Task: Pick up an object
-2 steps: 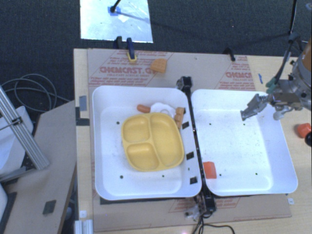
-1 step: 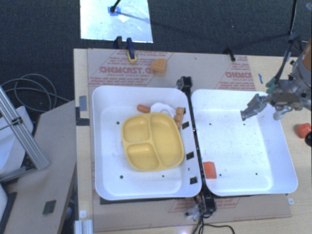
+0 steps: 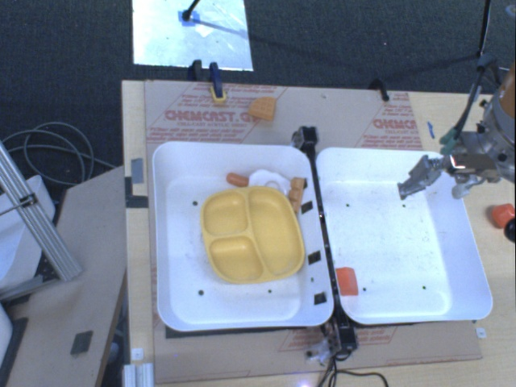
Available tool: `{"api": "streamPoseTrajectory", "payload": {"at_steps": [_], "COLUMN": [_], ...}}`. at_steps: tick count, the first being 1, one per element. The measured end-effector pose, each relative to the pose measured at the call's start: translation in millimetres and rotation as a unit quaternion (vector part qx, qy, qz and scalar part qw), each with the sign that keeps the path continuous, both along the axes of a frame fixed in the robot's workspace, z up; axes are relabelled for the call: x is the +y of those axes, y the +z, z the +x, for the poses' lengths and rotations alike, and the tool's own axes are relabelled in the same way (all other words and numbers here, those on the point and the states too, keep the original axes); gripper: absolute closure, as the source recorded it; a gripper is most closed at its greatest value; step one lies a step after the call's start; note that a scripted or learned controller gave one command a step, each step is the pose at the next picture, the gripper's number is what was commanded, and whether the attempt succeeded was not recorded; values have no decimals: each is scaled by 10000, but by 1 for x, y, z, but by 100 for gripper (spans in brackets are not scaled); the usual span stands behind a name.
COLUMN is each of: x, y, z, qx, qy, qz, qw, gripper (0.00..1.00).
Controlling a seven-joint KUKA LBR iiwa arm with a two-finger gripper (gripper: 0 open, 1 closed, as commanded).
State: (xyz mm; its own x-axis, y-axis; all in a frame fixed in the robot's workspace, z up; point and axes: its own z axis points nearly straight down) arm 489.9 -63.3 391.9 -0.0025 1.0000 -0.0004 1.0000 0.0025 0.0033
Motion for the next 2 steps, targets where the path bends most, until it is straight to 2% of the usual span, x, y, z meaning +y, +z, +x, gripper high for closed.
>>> {"api": "streamPoseTrajectory", "payload": {"at_steps": [2], "x": [0], "y": [0], "z": [0], "qx": [0], "qy": [0], "qz": [0], "qw": [10000], "gripper": [0]}}
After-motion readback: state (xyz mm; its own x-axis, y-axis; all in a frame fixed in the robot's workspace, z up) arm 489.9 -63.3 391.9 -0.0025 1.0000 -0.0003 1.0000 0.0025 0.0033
